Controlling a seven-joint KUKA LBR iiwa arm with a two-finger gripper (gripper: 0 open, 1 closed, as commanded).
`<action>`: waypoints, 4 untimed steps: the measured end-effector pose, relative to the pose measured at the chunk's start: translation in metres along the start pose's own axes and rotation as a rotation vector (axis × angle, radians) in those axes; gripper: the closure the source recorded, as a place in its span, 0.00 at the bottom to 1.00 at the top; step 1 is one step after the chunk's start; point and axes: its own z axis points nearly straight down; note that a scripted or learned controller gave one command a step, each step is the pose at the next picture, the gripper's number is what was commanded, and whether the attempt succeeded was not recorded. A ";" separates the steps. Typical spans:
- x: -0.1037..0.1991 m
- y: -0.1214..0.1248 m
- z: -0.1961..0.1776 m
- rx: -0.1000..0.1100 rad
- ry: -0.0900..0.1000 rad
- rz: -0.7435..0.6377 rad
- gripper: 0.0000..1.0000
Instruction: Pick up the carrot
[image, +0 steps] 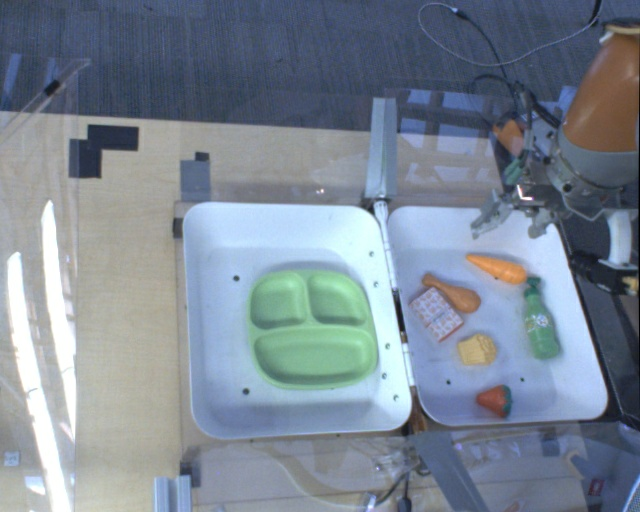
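One orange carrot, green-tipped, lies below the spread pincer.

Orange carrot, lying flat, right bin's far part, greenish tip perhaps

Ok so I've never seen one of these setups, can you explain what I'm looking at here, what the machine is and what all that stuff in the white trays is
This is one picture from a fixed camera above a bench, looking down at a slant. The grey and orange shape at upper right is a robot arm; its gripper, the part with the jaws, hangs open over the far edge of the right bin, holding nothing. That bin holds toy food: a carrot, which the robot is meant to pick up, a drumstick, a checkered cracker, a yellow piece, a green bottle and a strawberry. The left bin holds a green divided plate.
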 end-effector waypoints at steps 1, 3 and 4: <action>-0.048 0.022 0.170 -0.006 -0.002 -0.154 0.00; -0.075 -0.025 0.155 -0.017 -0.007 -0.517 1.00; 0.014 -0.022 0.072 -0.006 -0.002 -0.536 1.00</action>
